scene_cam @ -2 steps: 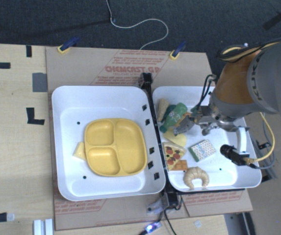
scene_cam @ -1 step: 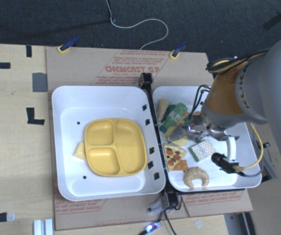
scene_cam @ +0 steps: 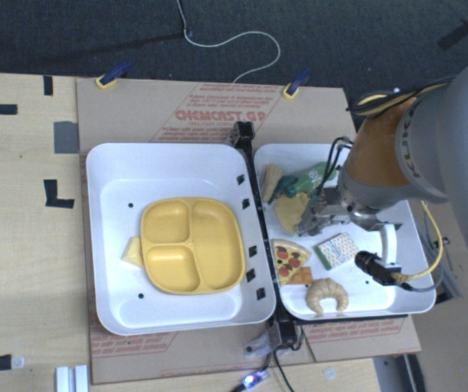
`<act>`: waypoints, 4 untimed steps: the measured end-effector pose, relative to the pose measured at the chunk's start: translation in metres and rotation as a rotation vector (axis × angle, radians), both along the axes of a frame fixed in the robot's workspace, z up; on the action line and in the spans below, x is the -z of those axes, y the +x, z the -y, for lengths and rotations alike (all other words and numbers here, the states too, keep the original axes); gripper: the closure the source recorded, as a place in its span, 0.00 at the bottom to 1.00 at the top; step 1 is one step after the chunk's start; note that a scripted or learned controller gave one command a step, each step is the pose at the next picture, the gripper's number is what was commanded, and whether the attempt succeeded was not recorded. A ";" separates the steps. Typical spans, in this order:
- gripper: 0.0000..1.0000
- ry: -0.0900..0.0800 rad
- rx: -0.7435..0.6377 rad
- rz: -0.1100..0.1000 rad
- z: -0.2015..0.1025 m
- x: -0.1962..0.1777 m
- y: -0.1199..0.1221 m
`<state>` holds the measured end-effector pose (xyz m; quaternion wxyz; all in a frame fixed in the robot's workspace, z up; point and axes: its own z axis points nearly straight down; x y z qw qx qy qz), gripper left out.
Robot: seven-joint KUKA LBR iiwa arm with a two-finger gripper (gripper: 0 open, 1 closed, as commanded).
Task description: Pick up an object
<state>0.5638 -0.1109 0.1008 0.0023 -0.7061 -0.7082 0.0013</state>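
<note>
Reaching into the right-hand shallow white bin (scene_cam: 413, 300), your two-finger gripper (scene_cam: 319, 217) hangs low over pale yellow toy food; I cannot tell its state.

Biggest first: the yellow divided plastic plate (scene_cam: 191, 245) fills the left bin. At the gripper's 6 o'clock lies the tan croissant toy (scene_cam: 327, 294), probably light, stiff and smooth, so pinch its thick middle. Smaller, at 8 o'clock: the pizza-slice toy (scene_cam: 289, 258).

The cardboard sheet (scene_cam: 217, 113) under the bins bears red "CHEMCAST GP" print.
</note>
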 end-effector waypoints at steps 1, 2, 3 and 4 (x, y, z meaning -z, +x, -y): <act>1.00 -0.001 0.003 0.005 0.008 -0.047 -0.005; 1.00 -0.002 0.002 0.008 0.015 -0.107 -0.005; 1.00 -0.001 0.002 0.005 0.014 -0.124 -0.005; 1.00 0.000 0.000 0.002 -0.025 -0.132 -0.040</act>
